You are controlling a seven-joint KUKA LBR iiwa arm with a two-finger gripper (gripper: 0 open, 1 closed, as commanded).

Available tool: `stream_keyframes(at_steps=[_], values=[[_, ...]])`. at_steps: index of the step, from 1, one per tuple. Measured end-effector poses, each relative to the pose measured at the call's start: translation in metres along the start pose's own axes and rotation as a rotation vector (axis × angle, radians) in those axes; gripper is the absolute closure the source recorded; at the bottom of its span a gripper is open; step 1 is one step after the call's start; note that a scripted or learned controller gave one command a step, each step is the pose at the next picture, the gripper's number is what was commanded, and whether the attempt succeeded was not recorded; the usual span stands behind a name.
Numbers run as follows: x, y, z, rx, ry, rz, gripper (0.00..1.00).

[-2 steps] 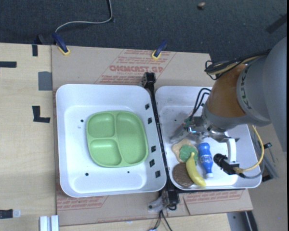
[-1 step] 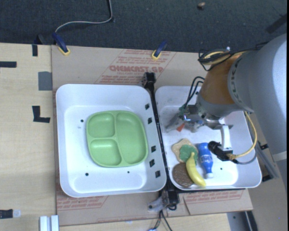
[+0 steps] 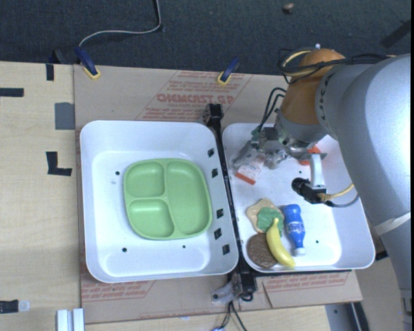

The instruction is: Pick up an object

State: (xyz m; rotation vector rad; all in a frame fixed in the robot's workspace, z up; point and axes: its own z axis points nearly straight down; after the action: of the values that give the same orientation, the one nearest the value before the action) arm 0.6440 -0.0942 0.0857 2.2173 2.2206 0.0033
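Note:
My gripper [image 3: 254, 158] hangs low over the far left part of the right bin [image 3: 345, 243]. Just in front of it on the bin floor lies a small orange piece [image 3: 245, 178]. Nearer the front of that bin sit a yellow banana [image 3: 279, 247], a blue bottle [image 3: 294, 227] with a white cap, a green toy [image 3: 266, 218] on a beige piece [image 3: 257, 209], and a brown round cookie [image 3: 260, 252]. The banana lies across the cookie and touches the bottle.
The left bin [image 3: 100, 185] holds a light green divided plate [image 3: 168, 198]. A black divider [image 3: 221, 164] runs between the two bins. The grey arm [image 3: 372, 129] covers the right bin's far right side. Cardboard lies under both bins.

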Motion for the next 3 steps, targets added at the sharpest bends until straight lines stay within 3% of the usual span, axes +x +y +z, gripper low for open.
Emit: stream_keyframes(at_steps=[1, 2, 3], values=[[-0.005, 0.025, 0.001, 0.002, 0.001, -0.001, 0.00], [-0.005, 0.025, -0.010, 0.001, -0.001, -0.002, 1.00], [-0.005, 0.025, -0.009, 0.002, -0.001, -0.002, 0.00]])
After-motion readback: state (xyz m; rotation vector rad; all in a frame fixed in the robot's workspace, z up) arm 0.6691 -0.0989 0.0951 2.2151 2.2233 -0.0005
